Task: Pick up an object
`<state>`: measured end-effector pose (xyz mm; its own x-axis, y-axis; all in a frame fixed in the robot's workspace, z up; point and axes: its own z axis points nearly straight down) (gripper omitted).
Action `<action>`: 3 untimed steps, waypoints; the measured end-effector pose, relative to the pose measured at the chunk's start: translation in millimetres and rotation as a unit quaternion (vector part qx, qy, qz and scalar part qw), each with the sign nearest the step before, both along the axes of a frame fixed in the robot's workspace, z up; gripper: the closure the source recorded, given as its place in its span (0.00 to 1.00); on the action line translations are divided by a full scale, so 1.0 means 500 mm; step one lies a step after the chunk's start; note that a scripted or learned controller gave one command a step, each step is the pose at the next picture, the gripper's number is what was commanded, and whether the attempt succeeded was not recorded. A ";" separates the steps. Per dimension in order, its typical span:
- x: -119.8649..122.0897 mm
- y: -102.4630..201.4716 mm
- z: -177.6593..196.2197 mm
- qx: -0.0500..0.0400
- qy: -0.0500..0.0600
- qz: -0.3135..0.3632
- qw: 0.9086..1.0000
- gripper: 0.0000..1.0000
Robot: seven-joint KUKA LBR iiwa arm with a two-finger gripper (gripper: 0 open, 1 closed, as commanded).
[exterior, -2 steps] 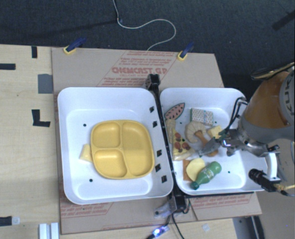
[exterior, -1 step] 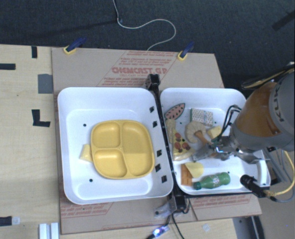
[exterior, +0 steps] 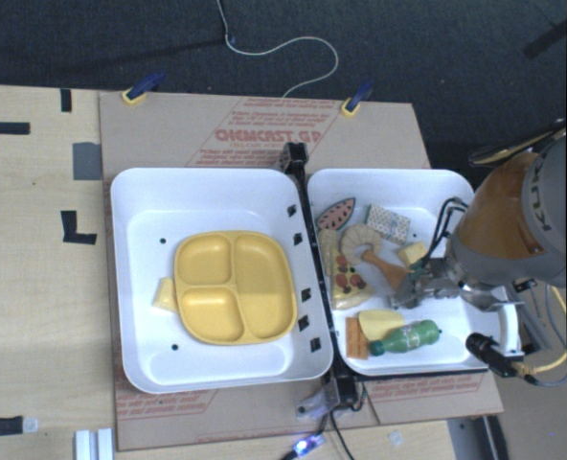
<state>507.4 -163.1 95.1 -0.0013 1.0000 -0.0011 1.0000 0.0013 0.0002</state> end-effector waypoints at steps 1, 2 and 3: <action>0.005 -0.006 0.085 0.000 -0.001 0.000 1.000 1.00; 0.009 -0.014 0.209 0.000 -0.002 0.000 1.000 1.00; 0.011 -0.013 0.261 0.000 -0.001 0.000 1.000 1.00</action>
